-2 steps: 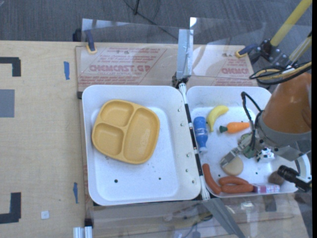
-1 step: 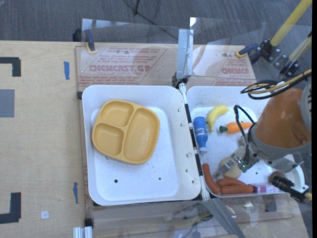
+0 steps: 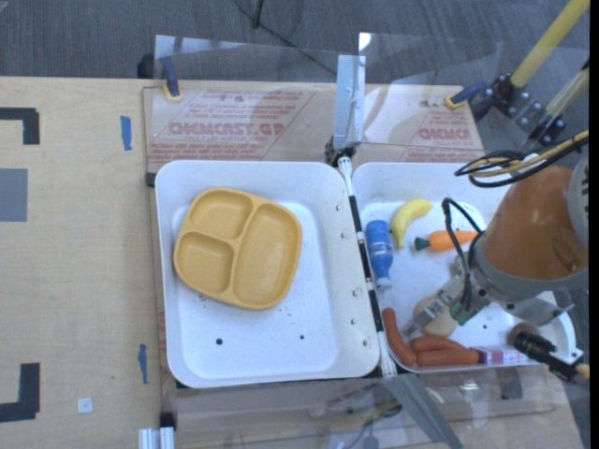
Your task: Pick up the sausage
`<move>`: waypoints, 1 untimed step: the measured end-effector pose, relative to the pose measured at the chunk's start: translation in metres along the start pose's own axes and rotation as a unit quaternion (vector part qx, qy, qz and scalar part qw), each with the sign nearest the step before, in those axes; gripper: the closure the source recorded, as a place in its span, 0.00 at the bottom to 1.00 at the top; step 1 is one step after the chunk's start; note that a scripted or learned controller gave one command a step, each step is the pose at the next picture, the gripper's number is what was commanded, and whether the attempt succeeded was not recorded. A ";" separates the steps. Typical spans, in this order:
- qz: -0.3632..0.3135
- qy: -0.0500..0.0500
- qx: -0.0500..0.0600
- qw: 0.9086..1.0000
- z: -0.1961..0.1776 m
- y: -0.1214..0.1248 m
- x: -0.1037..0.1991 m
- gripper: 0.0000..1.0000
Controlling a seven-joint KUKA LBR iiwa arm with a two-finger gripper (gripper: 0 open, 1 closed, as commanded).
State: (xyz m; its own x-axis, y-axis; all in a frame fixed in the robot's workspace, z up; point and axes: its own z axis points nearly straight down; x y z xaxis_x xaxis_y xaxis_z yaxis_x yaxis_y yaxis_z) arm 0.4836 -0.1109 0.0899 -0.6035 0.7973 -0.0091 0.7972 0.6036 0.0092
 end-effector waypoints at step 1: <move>0.000 0.000 0.000 1.000 0.000 0.000 0.000 0.00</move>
